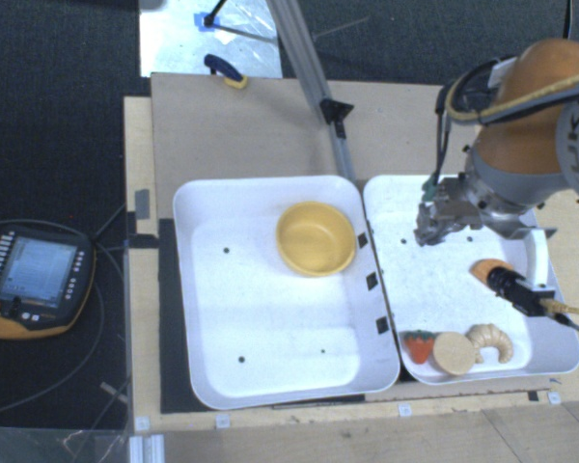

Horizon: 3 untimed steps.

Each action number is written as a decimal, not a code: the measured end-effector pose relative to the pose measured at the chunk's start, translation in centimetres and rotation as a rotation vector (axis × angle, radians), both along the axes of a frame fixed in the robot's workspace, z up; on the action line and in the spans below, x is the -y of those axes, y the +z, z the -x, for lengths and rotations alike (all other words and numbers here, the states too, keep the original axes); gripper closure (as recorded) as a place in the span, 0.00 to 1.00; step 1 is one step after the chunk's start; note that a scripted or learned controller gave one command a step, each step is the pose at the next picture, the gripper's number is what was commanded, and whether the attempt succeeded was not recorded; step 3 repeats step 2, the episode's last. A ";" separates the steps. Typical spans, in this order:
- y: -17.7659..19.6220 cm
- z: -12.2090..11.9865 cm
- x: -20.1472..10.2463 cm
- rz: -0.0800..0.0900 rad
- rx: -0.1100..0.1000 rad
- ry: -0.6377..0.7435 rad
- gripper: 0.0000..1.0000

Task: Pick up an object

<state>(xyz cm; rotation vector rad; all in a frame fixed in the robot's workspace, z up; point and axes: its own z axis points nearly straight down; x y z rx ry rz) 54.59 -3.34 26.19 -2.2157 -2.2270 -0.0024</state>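
Observation:
A yellow bowl sits in the left bin, near its far right corner. In the right bin, along the near edge, lie a small red-and-green strawberry-like piece, a round tan disc and a pale croissant-shaped piece. An orange piece lies at the right side, partly hidden by a black cable fitting. My gripper hangs over the far part of the right bin, above bare floor, well away from all these pieces. Nothing shows between its fingers.
A metal pole slants across the board behind the bins to a black clamp. A blue-and-yellow clip lies at the board's far edge. A teach pendant rests on the floor at left.

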 end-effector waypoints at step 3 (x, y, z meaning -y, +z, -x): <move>-0.9 -3.6 -8.3 0.000 0.000 -0.001 1.00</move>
